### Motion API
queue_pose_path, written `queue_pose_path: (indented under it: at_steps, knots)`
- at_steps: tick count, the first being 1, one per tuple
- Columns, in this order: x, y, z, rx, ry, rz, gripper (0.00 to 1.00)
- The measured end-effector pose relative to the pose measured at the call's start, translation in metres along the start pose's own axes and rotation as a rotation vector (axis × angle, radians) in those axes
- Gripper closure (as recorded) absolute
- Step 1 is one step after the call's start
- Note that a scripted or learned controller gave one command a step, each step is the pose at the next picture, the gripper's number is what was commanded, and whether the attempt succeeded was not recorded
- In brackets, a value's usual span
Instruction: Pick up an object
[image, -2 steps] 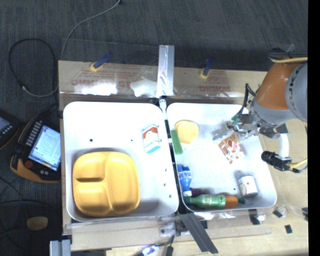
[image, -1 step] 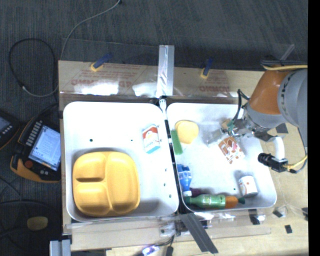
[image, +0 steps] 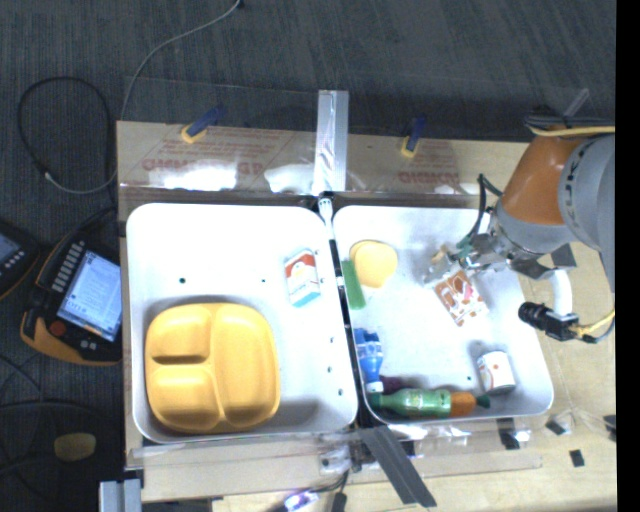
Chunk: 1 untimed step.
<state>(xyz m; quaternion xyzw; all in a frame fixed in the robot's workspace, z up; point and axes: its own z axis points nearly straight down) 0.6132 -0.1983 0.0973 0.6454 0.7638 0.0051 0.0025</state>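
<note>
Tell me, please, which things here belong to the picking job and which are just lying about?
Job:
gripper
snack packet beside the gripper
yellow round piece
green bottle
white cup
blue item
small carton
yellow divided tray

Lying about:
handheld pendant
blue clamp
cable

The packet (image: 461, 297), flat, white with red-brown print, lies tilted in the right bin at about two o'clock from that bin's middle. The yellow disc (image: 374, 263) lies at eleven o'clock. The small white can (image: 495, 371) with red label stands at four o'clock. The green bottle (image: 421, 402) with an orange end lies on its side at six o'clock.
</note>
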Motion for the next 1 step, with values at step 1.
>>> queue_pose_path:
  at_steps: [1]
  knots:
    - [0.0608, 0.0138, -0.1069, 0.012, -0.001, -0.138, 1.00]
